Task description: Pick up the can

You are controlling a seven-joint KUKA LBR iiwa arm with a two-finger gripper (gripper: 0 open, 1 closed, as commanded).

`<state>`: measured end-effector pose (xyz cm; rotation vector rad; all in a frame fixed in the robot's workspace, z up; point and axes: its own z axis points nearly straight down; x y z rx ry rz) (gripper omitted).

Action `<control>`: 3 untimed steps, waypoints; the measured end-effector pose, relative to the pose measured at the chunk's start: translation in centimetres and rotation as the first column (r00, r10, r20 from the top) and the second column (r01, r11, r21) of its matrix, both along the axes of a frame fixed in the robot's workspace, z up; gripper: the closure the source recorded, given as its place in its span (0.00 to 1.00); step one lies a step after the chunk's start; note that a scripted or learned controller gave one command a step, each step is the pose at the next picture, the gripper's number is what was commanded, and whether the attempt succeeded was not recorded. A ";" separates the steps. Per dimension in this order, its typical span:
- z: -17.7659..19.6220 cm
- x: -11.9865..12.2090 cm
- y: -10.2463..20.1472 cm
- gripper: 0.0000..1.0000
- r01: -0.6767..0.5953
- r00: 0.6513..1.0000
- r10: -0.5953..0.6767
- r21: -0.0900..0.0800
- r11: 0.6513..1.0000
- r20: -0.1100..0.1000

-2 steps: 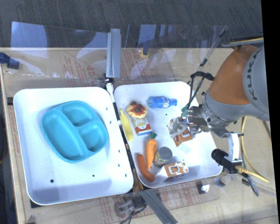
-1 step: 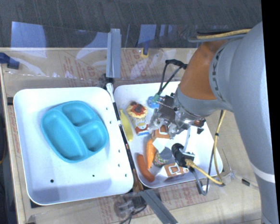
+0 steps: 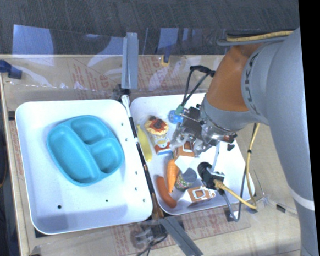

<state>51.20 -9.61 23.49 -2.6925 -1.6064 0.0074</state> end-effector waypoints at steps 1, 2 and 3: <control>0.9 0.1 0.1 1.00 -0.008 1.000 0.008 0.001 1.000 -0.004; 1.7 0.1 0.1 1.00 -0.016 1.000 0.016 0.002 1.000 -0.008; 0.0 -0.4 -0.1 1.00 0.238 0.971 -0.238 -0.001 0.971 -0.001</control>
